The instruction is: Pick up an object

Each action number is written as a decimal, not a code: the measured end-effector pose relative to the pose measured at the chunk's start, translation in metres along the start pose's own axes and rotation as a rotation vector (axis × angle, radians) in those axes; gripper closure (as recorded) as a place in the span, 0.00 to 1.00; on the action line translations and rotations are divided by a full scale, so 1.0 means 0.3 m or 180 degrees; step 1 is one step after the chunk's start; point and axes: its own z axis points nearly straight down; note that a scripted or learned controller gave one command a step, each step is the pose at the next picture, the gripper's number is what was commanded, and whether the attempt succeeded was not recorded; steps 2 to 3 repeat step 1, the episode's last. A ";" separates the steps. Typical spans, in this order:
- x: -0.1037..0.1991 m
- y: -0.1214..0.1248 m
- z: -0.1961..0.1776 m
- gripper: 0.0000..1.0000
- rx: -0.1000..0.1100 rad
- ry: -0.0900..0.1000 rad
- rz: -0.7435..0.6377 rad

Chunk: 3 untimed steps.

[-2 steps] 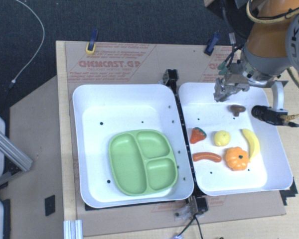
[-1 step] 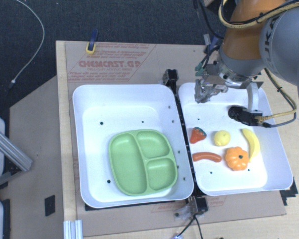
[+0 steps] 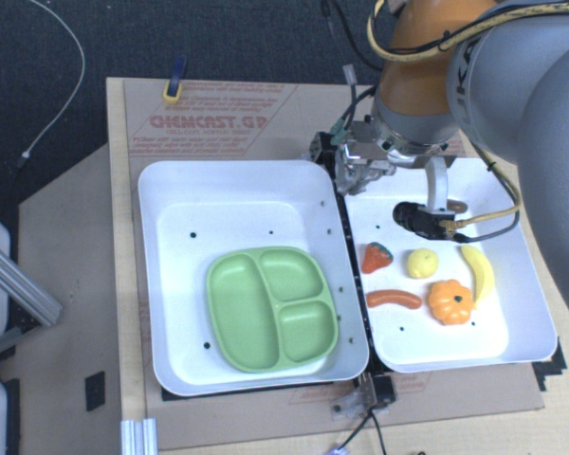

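Note:
The right bin [image 3: 512, 344] holds several toy foods. A red strawberry [image 3: 376, 256] lies near the divider, with a yellow lemon [image 3: 421, 263] to its right and a yellow banana [image 3: 478, 271] further right. An orange pumpkin [image 3: 451, 302] sits below the lemon, and a red sausage [image 3: 394, 300] lies to its left. My gripper [image 3: 353, 166] hangs over the far left corner of the right bin, close to the divider, well above the strawberry. Nothing shows in its grasp.
The left bin [image 3: 171, 207] holds a green divided plate [image 3: 270, 306] in its near half. Both bins rest on a brown board [image 3: 218, 121] with a small yellow-and-blue clip [image 3: 174, 85] at its far edge. The arm's large grey body covers the upper right.

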 end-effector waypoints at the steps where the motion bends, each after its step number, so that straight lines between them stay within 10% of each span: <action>1: 0.146 0.007 -0.029 1.00 -0.0016 0.0002 0.0000; 3: 0.146 0.007 -0.029 1.00 -0.0016 0.0002 0.0000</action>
